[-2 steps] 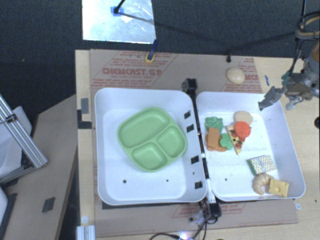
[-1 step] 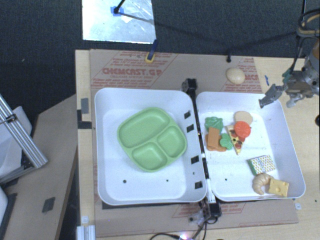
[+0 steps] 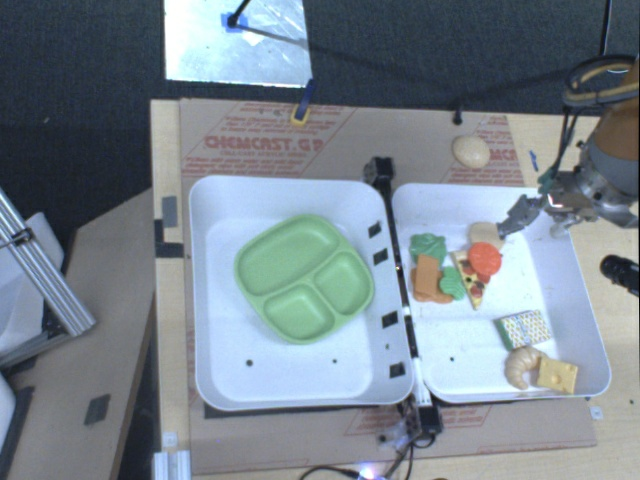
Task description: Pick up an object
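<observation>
The right bin (image 3: 575,298) holds several toy foods. A green leafy piece (image 3: 427,245), an orange piece (image 3: 430,280) and a small green piece (image 3: 453,284) lie near its left wall. A red tomato (image 3: 485,260) sits beside a pizza slice (image 3: 471,290), with a beige piece (image 3: 483,232) just behind it. Toward the front lie a patterned block (image 3: 524,326), a croissant (image 3: 520,366) and a cheese wedge (image 3: 557,374). My gripper (image 3: 518,215) hangs over the bin's back right part, just right of the beige piece, with nothing seen in it.
The left bin (image 3: 215,358) holds a green divided plate (image 3: 303,278). A beige ball (image 3: 470,150) rests on the board behind the right bin. A black clip strip (image 3: 395,268) runs between the bins. The arm (image 3: 610,168) enters from the right.
</observation>
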